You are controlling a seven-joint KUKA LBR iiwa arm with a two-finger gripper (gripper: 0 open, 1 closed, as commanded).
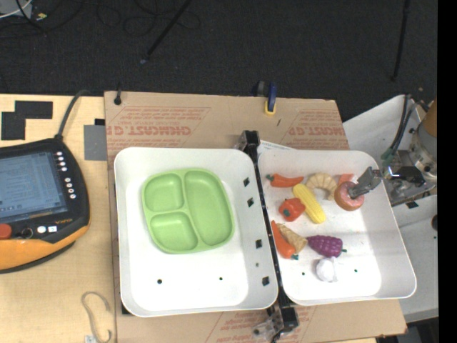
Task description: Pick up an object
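Tool (369, 180) sits low over the right bin (371, 263), right against the round red toy (349, 196), probably lining up a grasp; whether it's wide or narrow, cannot tell.

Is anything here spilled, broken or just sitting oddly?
Nothing looks damaged or spilled. The green divided plate lies flat in the left bin, a little skewed. The toy foods are jumbled in the right bin, none over the rim.
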